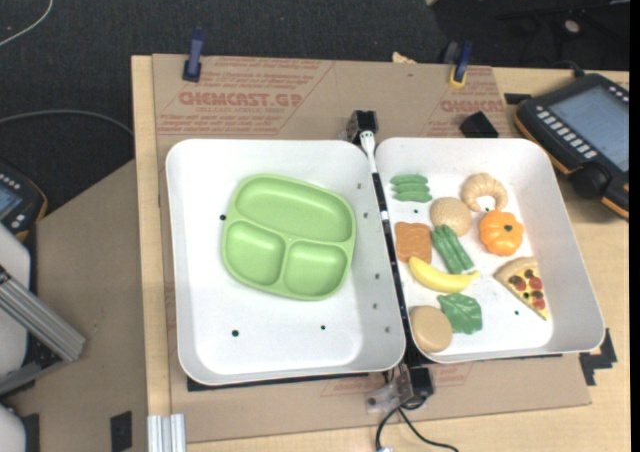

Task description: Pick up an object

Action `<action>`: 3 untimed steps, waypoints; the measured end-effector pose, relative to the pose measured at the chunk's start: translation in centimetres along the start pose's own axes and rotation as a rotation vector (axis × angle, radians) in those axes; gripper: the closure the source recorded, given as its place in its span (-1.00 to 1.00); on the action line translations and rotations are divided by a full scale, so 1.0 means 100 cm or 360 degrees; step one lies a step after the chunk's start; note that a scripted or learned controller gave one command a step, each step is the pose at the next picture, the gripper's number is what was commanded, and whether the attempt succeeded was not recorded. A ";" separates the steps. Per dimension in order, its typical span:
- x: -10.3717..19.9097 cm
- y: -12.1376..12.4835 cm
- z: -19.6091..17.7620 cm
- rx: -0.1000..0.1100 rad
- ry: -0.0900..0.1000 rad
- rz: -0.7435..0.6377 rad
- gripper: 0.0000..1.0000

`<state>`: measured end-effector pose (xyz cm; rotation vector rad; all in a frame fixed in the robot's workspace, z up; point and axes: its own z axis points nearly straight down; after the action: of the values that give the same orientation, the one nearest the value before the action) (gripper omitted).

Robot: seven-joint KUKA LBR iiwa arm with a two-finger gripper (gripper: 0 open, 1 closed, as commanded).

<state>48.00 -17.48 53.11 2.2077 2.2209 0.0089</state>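
While toy foods (pixel 441 277) fill right bin (pixel 566 270), green tray (pixel 288 236) left, end effector state unclear

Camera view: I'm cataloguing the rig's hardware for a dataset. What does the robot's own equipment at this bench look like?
The robot hardware to describe here is what looks like a control pendant at the view's right edge. It is a dark, rounded slab with a pale bluish screen, a row of light keys beside the screen and an orange edge beneath.
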 end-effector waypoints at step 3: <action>-0.050 -0.001 -0.013 -0.0011 -0.0009 0.0007 1.00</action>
<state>47.95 -22.44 54.42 2.2068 2.2096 0.0104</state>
